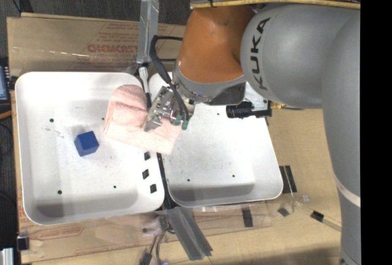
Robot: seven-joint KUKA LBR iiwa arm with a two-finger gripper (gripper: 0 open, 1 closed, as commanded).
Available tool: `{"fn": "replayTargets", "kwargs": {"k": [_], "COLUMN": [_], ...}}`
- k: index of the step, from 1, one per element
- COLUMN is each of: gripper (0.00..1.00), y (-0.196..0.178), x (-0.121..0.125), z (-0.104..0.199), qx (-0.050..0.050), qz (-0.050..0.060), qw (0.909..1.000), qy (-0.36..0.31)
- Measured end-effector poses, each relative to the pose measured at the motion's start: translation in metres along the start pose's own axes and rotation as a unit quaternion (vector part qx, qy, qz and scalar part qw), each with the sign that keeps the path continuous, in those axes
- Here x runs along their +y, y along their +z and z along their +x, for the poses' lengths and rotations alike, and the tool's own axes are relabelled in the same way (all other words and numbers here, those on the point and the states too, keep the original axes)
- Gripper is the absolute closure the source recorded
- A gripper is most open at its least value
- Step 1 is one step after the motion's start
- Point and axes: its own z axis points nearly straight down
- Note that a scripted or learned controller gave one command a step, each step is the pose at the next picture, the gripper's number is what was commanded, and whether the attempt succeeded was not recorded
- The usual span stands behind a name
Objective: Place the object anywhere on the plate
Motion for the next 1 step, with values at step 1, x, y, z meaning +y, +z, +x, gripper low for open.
{"fn": "replayTargets", "kwargs": {"k": [1], "gripper": [1.00], "y": [-0.0025], "x": [0.0214], "z": [0.0450], "qx": [-0.001], "qz": [0.000], "qw": [0.9797], "qy": [-0.201]}}
